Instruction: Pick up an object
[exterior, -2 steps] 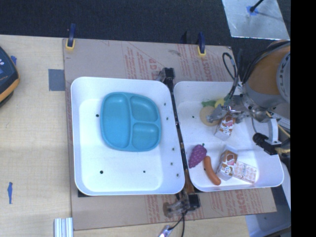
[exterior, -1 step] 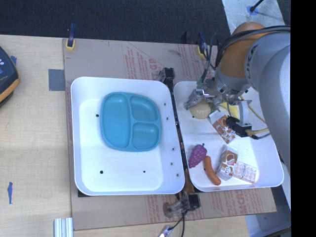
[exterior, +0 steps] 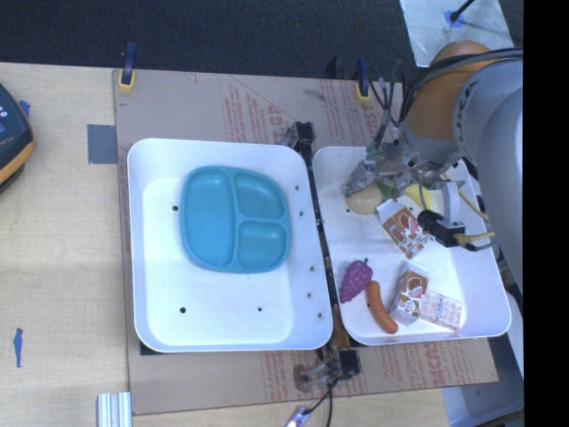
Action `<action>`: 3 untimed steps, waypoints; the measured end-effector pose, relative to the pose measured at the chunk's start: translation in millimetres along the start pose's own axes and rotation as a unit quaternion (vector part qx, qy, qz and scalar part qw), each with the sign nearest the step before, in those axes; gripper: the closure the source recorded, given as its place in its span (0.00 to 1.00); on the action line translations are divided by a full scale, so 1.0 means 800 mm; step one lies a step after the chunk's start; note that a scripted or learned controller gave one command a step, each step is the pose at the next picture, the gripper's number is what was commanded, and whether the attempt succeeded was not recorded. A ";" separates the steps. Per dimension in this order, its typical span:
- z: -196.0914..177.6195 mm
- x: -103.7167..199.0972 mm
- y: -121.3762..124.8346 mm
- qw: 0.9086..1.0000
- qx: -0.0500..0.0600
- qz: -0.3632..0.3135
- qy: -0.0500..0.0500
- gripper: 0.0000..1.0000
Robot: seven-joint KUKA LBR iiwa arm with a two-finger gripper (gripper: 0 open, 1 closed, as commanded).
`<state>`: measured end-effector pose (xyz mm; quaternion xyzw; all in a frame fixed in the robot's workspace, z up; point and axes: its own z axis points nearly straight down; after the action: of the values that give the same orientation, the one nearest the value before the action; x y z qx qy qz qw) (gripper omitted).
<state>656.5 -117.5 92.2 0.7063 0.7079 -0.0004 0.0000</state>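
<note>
The left bin [exterior: 151, 238] holds one blue divided plate [exterior: 236, 218]. In the right bin [exterior: 484, 314], one bunch of purple grapes [exterior: 356, 279], one orange sausage [exterior: 381, 307] and two small cartons [exterior: 425, 301] [exterior: 402, 227] lie toward the front and middle. The gripper [exterior: 378, 169] sits low at the back of the right bin, just above a pale rounded item [exterior: 362, 202], and I cannot tell how it is set.
</note>
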 end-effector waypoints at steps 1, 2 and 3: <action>0.000 0.016 0.000 1.000 0.002 -0.001 0.001 0.00; -0.114 -0.068 0.000 1.000 0.000 0.000 0.000 0.00; 0.002 -0.070 -0.085 1.000 0.002 -0.001 0.000 0.00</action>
<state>588.7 -173.7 90.9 0.7054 0.7088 -0.0021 -0.0018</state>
